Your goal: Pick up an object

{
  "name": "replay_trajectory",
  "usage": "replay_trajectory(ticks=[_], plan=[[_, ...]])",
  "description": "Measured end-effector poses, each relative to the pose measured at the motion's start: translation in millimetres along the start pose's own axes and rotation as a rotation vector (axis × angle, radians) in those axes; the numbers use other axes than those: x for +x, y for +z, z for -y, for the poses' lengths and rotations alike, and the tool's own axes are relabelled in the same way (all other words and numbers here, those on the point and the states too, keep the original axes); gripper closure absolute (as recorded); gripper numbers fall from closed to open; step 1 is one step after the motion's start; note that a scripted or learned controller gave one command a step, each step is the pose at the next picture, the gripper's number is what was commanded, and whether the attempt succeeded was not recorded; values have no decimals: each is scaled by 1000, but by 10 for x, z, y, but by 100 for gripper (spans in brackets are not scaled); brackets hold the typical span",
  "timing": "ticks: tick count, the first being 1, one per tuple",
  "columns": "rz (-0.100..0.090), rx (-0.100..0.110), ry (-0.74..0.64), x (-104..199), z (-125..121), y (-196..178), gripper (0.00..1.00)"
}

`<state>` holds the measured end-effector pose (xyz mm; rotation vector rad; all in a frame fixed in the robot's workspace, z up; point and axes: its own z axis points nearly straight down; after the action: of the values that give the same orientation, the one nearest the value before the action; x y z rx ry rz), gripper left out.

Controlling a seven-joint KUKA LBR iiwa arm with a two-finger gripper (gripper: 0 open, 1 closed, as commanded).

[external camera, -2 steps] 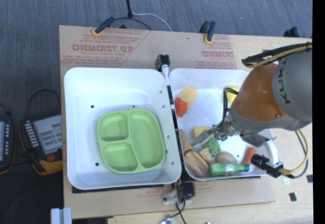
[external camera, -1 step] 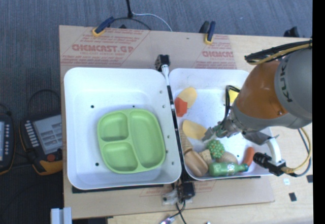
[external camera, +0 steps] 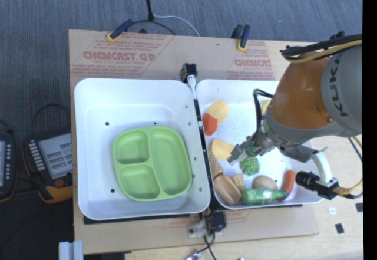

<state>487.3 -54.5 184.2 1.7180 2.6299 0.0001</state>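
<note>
My gripper (external camera: 248,150) hangs low over the middle of the right bin (external camera: 235,92), below the orange wrist band. A small knobbly green piece (external camera: 250,165) lies right under its tip; whether they touch is unclear. A yellow wedge (external camera: 221,148) sits just left of the gripper. Along the bin's front lie a brown bread roll (external camera: 226,189), a tan lump (external camera: 264,182), an orange carrot-like piece (external camera: 288,180) and a green bottle-shaped piece (external camera: 263,196). At the back left of this bin rest a yellow-orange piece (external camera: 218,109) and a red piece (external camera: 210,124).
The left bin (external camera: 94,105) holds a green divided plate (external camera: 153,163). A black and white fitting (external camera: 189,72) sits on the rim between the bins. The arm's body covers the right bin's far right part. Clamps and cables lie along the board's back edge.
</note>
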Motion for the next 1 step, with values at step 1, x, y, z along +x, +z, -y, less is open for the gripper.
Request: replay_trajectory(ticks=[1], plan=[[-1,1,-250,403,-183,1,100]])
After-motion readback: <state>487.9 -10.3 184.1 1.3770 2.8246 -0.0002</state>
